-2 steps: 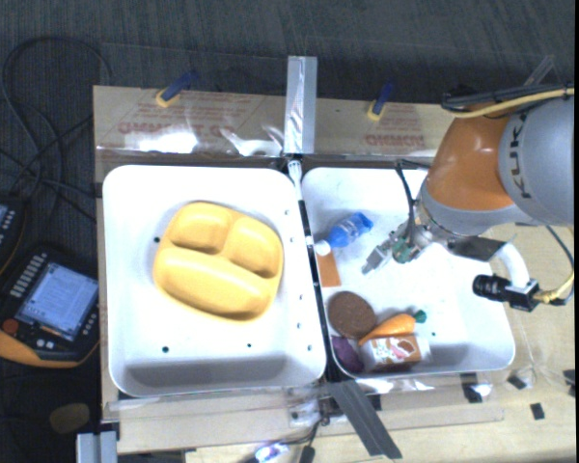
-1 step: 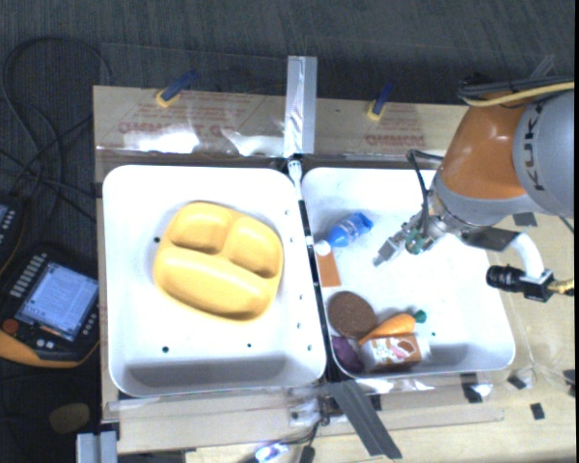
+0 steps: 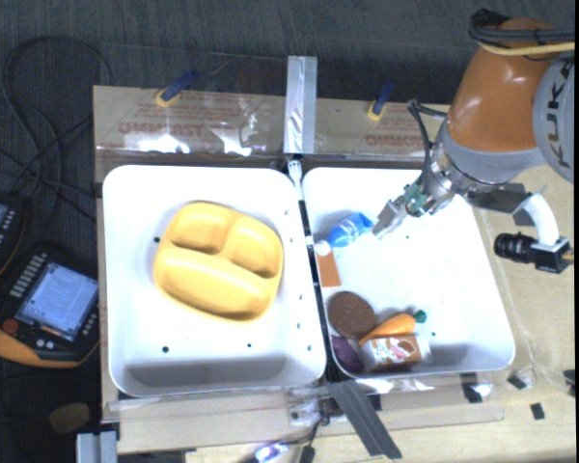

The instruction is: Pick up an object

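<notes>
Camera view: lying in right bin [image 3: 482, 287], glossy blue plastic bottle [image 3: 347, 230], touching claw [image 3: 384, 222]; finger state unclear. Sharing it: round brown cookie [image 3: 351, 311], tapered carrot [image 3: 390, 327]. Filling left bin [image 3: 135, 258]: lumpy yellow bread [image 3: 218, 258].

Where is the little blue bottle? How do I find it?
Look in the right bin, at its upper left part near the wall between the two bins. The bottle lies there on its side, just beside the pincer. It is the one bright blue thing there; the cookie and carrot below are brown and orange.
</notes>
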You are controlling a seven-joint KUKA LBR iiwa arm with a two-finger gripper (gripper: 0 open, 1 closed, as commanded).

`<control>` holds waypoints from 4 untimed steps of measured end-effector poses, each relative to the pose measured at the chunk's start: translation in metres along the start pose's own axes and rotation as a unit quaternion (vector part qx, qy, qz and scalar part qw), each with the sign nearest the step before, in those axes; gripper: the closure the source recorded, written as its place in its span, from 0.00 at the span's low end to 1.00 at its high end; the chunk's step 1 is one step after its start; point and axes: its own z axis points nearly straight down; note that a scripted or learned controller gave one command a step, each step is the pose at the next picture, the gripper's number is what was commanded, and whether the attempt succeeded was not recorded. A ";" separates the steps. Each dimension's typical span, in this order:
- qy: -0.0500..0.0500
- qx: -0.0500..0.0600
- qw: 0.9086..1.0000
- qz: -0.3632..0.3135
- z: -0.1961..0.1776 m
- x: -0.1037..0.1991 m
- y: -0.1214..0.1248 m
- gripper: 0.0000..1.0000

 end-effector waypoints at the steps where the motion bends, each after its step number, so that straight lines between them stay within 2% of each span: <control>1: 0.000 0.000 1.000 0.000 0.000 0.000 0.000 0.00; 2: 0.000 0.001 0.997 -0.072 0.085 -0.017 0.064 0.00; 3: -0.001 0.000 0.974 -0.225 0.126 -0.097 0.074 0.00; 4: 0.001 0.000 1.000 -0.026 0.168 -0.051 0.027 0.00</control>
